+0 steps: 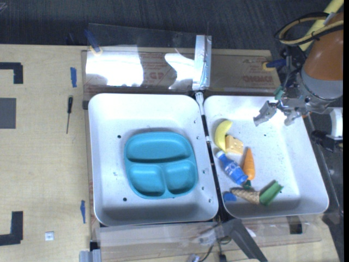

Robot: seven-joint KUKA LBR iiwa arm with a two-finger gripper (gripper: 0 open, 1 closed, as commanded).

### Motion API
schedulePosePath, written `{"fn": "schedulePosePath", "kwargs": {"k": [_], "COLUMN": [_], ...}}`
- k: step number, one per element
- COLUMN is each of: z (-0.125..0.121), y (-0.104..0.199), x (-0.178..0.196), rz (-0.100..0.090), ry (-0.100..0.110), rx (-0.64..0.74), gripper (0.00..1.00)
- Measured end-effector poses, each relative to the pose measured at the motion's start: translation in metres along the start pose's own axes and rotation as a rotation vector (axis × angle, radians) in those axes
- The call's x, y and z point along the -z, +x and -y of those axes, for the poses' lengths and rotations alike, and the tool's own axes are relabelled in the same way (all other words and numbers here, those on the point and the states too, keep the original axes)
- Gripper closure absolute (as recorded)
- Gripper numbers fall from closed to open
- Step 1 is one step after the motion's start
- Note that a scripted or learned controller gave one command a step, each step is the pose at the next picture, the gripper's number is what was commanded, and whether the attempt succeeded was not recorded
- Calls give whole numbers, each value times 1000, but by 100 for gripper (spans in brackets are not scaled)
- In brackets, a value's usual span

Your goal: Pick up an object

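Observation:
The right bin [294,162] holds several toy items along its left and front side: a yellow banana [221,132], a cheese wedge [235,145], an orange carrot [248,164], a blue bottle [232,170], an ice cream cone [246,195] and a green piece [270,192]. My gripper [278,114] hangs over the back right part of this bin, its fingers spread apart and open, nothing between them. It is to the right of the banana and apart from all the items.
The left bin [109,119] holds a blue divided tray [160,163]. A clear plastic panel [147,64] stands behind the bins. A screwdriver [69,112] lies on the bench at the left. Yellow cables [305,29] loop at the arm's top right.

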State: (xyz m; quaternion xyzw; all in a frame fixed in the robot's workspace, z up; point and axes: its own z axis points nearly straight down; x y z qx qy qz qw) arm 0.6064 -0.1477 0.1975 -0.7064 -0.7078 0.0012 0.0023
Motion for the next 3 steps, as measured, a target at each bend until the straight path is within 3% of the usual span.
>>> {"fn": "schedulePosePath", "kwargs": {"k": [1,2,3], "z": [54,53,47], "y": [29,28,82], "x": [-104,-97,-13], "rz": [0,-1,1], "ry": [0,0,-7], "rx": [149,146,106], "gripper": [0,100,100]}}
